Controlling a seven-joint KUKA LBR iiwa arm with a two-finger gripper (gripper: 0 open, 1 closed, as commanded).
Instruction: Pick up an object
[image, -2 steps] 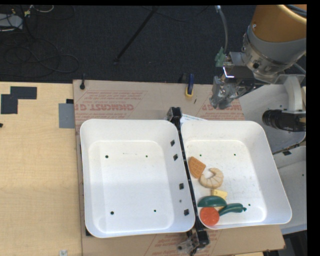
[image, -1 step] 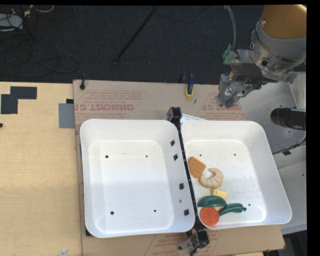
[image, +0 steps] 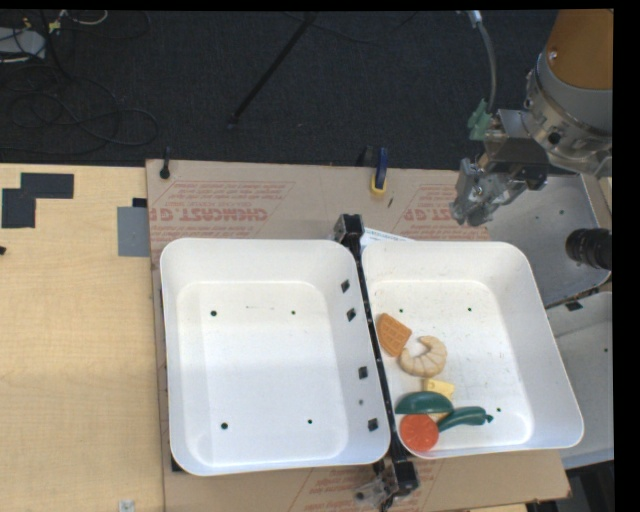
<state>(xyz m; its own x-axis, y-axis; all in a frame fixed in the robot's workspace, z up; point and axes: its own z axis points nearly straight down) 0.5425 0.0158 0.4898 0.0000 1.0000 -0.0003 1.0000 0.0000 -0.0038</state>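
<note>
Gripper (image: 478, 205) up above the far rim of the right bin (image: 520, 262), well apart from the toys.

Fingers pointing down, nothing between them; whether wide or narrow cannot be told. Clustered in the right bin's near-left part: an orange waffle piece (image: 393, 333), a tan croissant (image: 424, 355) touching it, a small yellow block (image: 438, 387), a green pepper (image: 445, 410), a red tomato (image: 419, 432). Left bin (image: 260, 360) alongside on the tabletop (image: 70, 350).
</note>
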